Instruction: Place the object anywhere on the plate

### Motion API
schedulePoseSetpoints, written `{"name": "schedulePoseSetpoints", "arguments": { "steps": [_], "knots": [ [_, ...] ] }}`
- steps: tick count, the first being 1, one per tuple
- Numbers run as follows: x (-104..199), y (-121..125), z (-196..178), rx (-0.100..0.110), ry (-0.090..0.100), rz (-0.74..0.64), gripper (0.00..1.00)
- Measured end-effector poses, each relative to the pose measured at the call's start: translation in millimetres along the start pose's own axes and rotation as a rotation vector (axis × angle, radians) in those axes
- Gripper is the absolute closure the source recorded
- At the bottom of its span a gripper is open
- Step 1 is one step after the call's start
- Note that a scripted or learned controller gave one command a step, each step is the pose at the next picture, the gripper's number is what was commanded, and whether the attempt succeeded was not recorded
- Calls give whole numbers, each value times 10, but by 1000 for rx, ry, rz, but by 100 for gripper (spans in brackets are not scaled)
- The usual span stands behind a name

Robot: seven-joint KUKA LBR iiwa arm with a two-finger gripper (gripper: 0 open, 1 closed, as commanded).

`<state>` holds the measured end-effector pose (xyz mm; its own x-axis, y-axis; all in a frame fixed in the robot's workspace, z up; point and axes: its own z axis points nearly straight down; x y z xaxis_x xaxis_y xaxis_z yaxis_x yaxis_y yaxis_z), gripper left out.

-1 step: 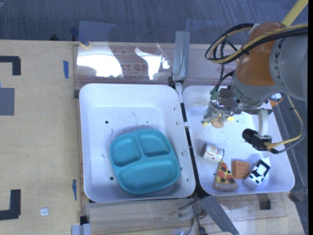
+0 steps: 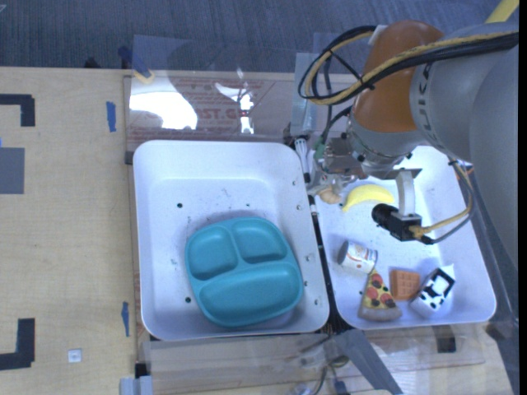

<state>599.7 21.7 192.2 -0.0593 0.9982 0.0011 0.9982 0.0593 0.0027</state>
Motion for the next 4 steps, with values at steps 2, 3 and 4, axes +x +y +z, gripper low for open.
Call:
{"name": "schedulePoseSetpoints", "arguments": {
  "steps": [2,3,4],
  "knots": [
    [1602,-436,-182,-2,4,-31,100],
    [1512,-932,466,10,-1,-197,100],
    [1511,-921,450,6,0,-196,0]
  ]
}}
